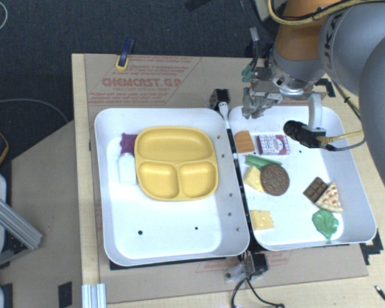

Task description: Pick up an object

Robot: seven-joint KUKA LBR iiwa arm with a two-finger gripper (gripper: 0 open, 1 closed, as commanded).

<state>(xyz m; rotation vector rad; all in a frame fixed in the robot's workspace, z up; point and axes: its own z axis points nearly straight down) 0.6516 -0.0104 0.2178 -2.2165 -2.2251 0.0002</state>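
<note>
Two white bins (pixel 109 172) sit on a tan board printed with red lettering. In the left bin: a yellow tray (pixel 176 162), a purple item (pixel 128 142) and a white bottle (pixel 126 169). In the right bin: a brown cookie (pixel 274 179), a purple-and-white packet (pixel 273 144), an orange-brown cracker (pixel 244 142), yellow cheese (pixel 262 219), a green leaf (pixel 325 224), a brown chocolate piece (pixel 315 188) and an orange pizza slice dotted red (pixel 332 199). The arm is grey with an orange band.

Red print "CHEMCAST GP" on brown cardboard sheet (pixel 155 76), smaller lines there unreadable
</note>
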